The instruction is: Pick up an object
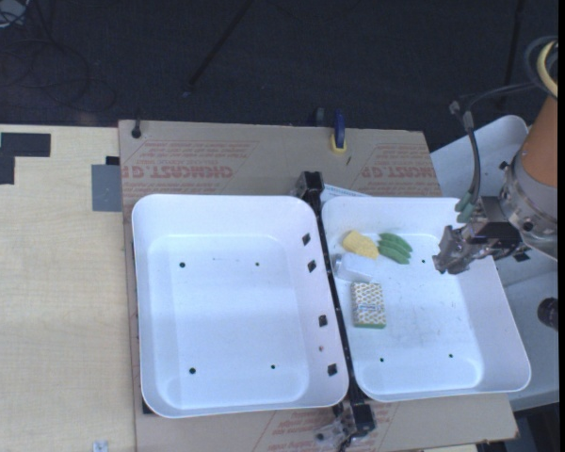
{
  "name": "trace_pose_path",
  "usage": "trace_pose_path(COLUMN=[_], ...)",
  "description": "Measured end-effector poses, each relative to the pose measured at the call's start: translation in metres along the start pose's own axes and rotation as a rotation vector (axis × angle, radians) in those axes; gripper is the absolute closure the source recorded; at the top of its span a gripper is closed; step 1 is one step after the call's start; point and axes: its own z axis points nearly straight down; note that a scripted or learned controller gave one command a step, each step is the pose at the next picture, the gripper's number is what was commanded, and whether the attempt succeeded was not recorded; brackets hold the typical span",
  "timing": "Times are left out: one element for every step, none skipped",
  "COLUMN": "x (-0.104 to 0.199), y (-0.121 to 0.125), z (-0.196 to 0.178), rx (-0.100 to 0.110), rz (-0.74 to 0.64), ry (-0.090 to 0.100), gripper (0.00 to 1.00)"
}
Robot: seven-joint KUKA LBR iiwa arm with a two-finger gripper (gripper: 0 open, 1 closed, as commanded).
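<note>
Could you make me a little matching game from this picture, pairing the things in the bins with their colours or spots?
Things:
1. corn-shaped toy
2. pea-pod-shaped toy
3. patterned block
4. gripper

Descriptions:
A. green, beside the yellow piece
B. over the right bin's right side, apart from the objects
C. yellow, near the divider between the bins
D. pale with small dots, lying closest to the camera of the three objects

Pairs: 1-C, 2-A, 3-D, 4-B
</note>
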Motion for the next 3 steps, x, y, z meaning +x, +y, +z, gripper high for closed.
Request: trace_pose_path(x=[0.043,0.040,-0.038], y=[0.032,0.031,-0.010], z=[0.043,0.030,0.107], rx=[-0.005,-0.007,-0.002], rz=[0.000,0.004,0.014], ry=[-0.001,-0.003,-0.003], gripper=[1.00,1.00,1.00])
